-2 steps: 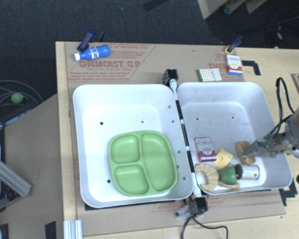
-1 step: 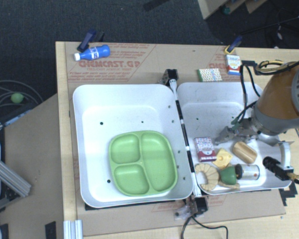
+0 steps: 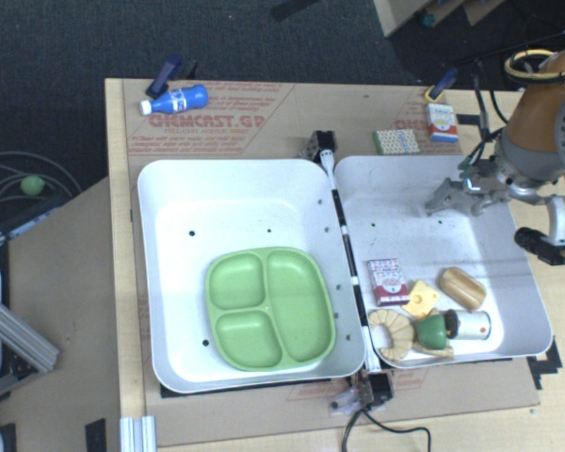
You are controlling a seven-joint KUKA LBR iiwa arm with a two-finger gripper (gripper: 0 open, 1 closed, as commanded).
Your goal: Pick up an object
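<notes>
Left bin (image 3: pixel 169 252): green divided plate (image 3: pixel 268 307) sits lower centre, bare floor along its upper rim. On the tabletop (image 3: pixel 264 121) above, a blue-and-white bottle (image 3: pixel 174 100) at upper left. Right bin (image 3: pixel 508 252): objects crowd the lower edge, with the red-white box (image 3: pixel 387 281), yellow piece (image 3: pixel 420 299), croissant (image 3: pixel 394 331), green toy (image 3: pixel 433 331), bread roll (image 3: pixel 462 287) and white tube (image 3: pixel 473 325) touching or just beside each other. Upper half open. Tool (image 3: pixel 452 196) hangs over the upper right, fingers spread, pinching nothing.
</notes>
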